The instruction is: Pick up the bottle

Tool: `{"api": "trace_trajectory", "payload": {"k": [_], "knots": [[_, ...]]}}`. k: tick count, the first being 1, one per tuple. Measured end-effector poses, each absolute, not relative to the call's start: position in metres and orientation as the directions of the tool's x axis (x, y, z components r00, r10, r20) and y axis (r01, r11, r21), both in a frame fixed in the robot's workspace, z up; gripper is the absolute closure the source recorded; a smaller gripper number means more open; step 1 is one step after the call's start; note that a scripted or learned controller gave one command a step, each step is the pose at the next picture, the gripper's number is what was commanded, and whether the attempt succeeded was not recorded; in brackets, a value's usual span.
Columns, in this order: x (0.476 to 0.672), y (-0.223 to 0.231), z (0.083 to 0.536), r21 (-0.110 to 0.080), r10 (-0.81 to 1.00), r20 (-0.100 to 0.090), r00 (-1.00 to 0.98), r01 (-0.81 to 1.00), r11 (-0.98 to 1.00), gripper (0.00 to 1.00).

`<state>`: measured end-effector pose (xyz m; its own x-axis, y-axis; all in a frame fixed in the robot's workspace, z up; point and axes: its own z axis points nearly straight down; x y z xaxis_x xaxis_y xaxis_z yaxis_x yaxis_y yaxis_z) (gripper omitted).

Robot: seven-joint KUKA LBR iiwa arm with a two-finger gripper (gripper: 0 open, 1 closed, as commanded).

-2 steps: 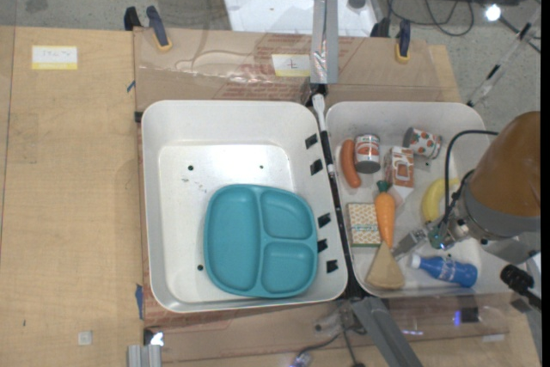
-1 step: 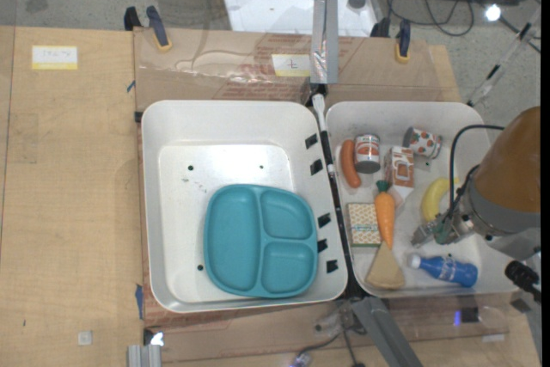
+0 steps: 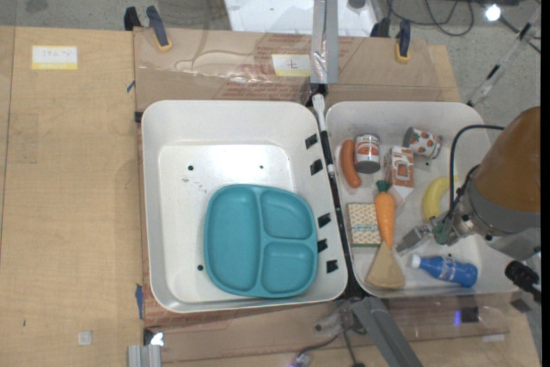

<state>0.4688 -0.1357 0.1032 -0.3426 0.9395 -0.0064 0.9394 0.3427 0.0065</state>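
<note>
Lying on its side near the front wall of the right bin (image 3: 468, 112), the blue bottle (image 3: 445, 269) sits just right of the carrot (image 3: 385, 217). Just above the bottle, the gripper (image 3: 427, 234) hovers, jaws spread, pinching nothing.

Two white bins sit side by side on the bench (image 3: 69, 185): the left bin (image 3: 163, 211) holds a teal divided tray (image 3: 259, 241). The right bin (image 3: 468, 118) holds a carrot (image 3: 385, 217), a sausage (image 3: 350, 163), a small can (image 3: 367, 152), a banana (image 3: 434, 197) and a blue bottle (image 3: 445, 269) lying on its side. The claw (image 3: 430, 234) hovers just above the bottle's white-capped end, with nothing visibly between its fingers.
</note>
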Motion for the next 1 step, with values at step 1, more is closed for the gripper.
{"api": "trace_trajectory", "payload": {"k": [1], "knots": [[0.4675, -0.1348, 0.0924, 0.002, 0.936, -0.001, -0.352, 0.936, 0.352, 0.0]]}}
